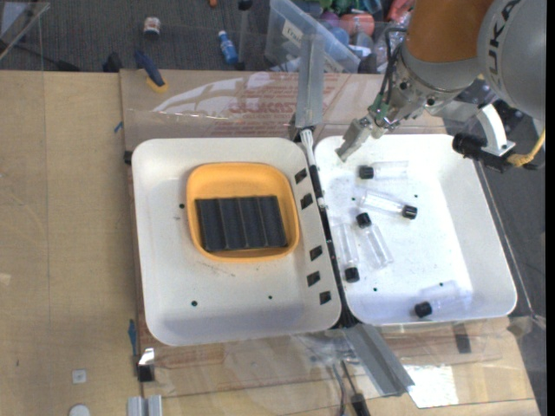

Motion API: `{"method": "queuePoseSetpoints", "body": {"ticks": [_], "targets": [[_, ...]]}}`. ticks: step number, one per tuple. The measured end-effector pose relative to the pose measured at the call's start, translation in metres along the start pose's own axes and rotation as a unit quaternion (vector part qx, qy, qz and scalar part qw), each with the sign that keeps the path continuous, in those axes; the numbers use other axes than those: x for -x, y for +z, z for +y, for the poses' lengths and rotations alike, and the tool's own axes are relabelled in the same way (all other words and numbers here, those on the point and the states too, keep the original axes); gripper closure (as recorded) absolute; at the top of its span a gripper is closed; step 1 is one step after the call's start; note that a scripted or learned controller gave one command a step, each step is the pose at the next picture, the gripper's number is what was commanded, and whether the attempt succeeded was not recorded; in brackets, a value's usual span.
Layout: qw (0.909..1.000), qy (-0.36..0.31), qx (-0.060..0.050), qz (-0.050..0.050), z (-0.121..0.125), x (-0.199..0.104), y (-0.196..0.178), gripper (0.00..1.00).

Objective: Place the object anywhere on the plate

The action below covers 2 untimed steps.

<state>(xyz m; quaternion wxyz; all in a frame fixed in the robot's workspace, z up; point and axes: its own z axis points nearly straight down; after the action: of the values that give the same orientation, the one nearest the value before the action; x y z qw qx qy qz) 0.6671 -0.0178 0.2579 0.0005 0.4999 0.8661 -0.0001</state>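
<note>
Nearest me, a clear tube (438, 302) with a black cap lies at the front of the right bin (486, 258), with more tubes (390, 204) scattered behind it. They look slick and may roll or slip from a pinch. Whether the gripper (351, 141), low over that bin's back corner, is apart or together, I cannot tell. Across the divider (310, 202) waits the yellow plate (201, 182), carrying a dark ridged block (241, 224).

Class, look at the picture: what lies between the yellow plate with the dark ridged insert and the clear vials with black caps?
In the camera view, the left bin's raised white rim, carrying a row of small black tabs, separates the yellow plate from the clear black-capped vials.
</note>
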Motion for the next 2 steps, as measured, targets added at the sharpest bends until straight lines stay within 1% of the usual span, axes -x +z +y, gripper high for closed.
{"method": "queuePoseSetpoints", "body": {"ticks": [1, 2], "targets": [[1.0, -0.007, 0.0, 0.0, 0.0013, -0.0023, 0.0145, 0.0], [1.0, 0.002, 0.0, 0.001, 0.0007, -0.0012, 0.0172, 0.0]]}}
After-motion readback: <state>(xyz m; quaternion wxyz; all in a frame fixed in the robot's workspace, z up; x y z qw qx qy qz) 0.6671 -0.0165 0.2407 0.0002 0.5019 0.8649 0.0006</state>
